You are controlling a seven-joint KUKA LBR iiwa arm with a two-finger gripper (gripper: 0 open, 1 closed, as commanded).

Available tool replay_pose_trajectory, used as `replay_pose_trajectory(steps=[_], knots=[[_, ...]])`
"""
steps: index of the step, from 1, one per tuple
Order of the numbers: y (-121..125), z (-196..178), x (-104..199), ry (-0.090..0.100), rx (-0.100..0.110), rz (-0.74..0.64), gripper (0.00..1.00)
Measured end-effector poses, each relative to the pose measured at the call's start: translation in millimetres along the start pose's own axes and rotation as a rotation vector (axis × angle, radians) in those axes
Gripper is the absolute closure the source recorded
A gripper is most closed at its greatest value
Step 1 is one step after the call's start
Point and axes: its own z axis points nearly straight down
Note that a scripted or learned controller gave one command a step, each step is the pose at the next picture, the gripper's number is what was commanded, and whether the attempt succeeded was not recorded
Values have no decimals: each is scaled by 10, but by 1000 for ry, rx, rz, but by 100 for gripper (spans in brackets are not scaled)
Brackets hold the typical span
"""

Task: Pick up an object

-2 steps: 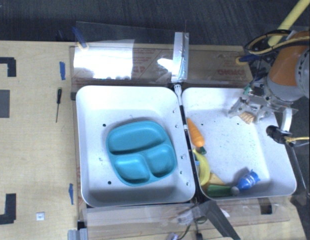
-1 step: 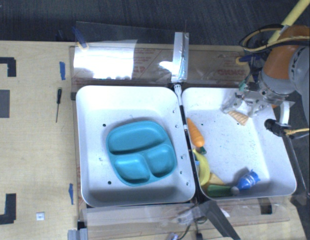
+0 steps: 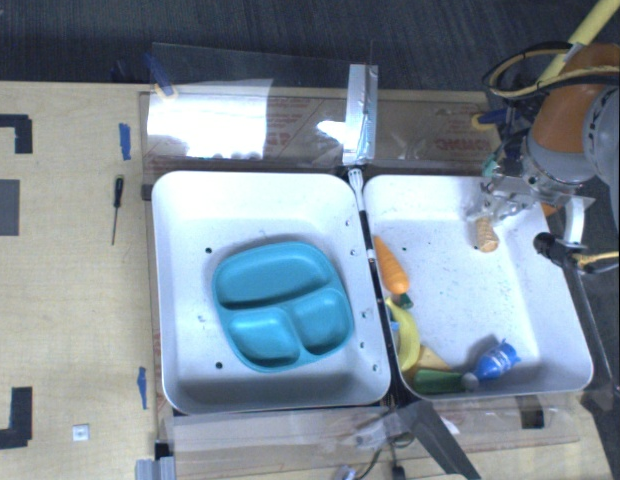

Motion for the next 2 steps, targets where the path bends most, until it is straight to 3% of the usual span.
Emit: replay_pose_trajectory(steps=[1, 2], knots=[[-304, -1110, 267, -4, -5, -152, 100], [-1020, -1306, 931, 0, 5, -263, 100]])
